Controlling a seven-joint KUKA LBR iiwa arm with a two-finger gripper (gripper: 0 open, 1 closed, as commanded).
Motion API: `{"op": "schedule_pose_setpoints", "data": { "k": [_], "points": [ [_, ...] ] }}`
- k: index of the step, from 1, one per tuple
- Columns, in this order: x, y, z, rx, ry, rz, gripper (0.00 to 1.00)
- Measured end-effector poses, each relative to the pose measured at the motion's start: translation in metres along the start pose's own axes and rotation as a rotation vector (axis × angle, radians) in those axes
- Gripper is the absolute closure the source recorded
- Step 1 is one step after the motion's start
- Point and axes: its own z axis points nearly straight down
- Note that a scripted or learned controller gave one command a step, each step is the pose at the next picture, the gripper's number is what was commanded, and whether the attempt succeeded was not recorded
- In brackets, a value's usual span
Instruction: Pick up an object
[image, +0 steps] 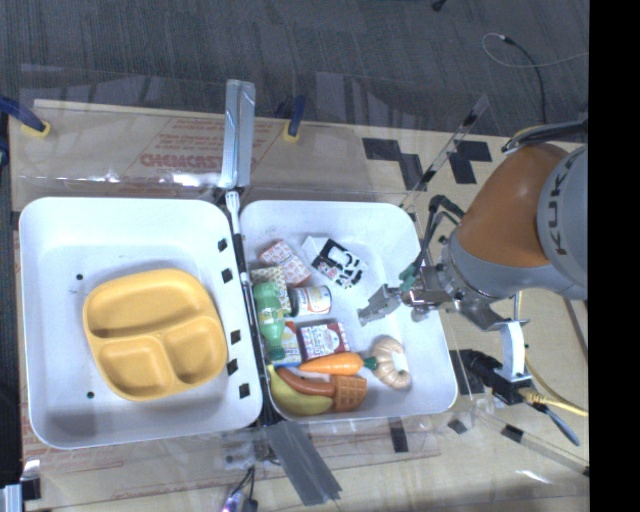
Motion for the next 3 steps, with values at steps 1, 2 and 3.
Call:
{"op": "schedule_pose_setpoints", "data": {
  "k": [1,2,3],
  "points": [
    [-0.040,-0.014,0.120,-0.002,-0.001,-0.016,0.00],
    [0.030,0.036,0.118,-0.005,-0.004,-0.131,0.00],
    [0.068,0.095,0.117,-0.008,-0.008,-0.292,0.00]
  ]
}}
